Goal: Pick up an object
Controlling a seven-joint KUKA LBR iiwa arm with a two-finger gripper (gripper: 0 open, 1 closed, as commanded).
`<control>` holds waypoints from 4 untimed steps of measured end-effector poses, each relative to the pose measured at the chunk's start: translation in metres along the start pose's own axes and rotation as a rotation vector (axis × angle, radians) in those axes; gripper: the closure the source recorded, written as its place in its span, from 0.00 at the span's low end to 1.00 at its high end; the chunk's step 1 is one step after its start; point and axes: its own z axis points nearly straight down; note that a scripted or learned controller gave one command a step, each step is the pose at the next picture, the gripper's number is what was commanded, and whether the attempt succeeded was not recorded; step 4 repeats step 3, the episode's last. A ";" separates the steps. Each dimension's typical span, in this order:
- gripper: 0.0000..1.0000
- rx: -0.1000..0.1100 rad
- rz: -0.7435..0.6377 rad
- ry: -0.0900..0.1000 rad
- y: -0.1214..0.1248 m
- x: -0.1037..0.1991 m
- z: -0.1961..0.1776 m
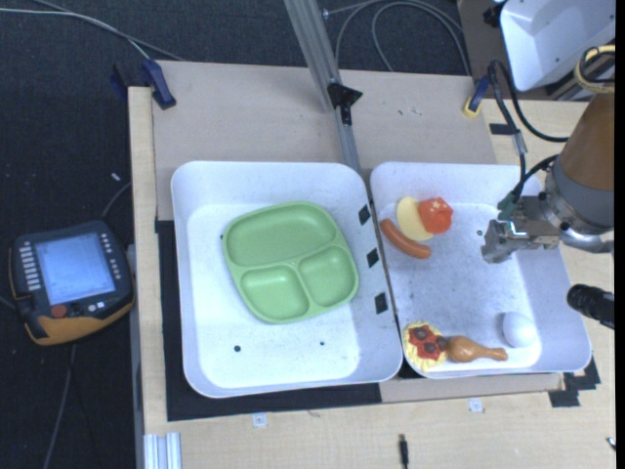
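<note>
The right bin (459, 272) holds several toy foods. A red sausage (403, 239) lies by the bin's left wall, touching a yellow slice (412, 219) and a red-orange piece (436, 214). At the near edge lie a pizza slice (422, 344), a brown drumstick (473, 350) and a white egg (519, 329). My gripper (500, 240) hangs over the right side of this bin, above bare floor, right of the sausage and well above the egg. Nothing shows in its grasp.
The left bin (210, 330) holds a green divided plate (290, 261). A metal pole (322, 47) slants down to the divider between the bins. A teach pendant (68, 279) lies off the bench at left. Cables run along the right.
</note>
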 end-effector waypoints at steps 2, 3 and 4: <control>1.00 0.011 -0.004 0.004 0.016 0.104 0.011; 1.00 0.012 -0.004 0.004 0.015 0.149 0.019; 1.00 0.012 -0.004 0.004 0.015 0.149 0.019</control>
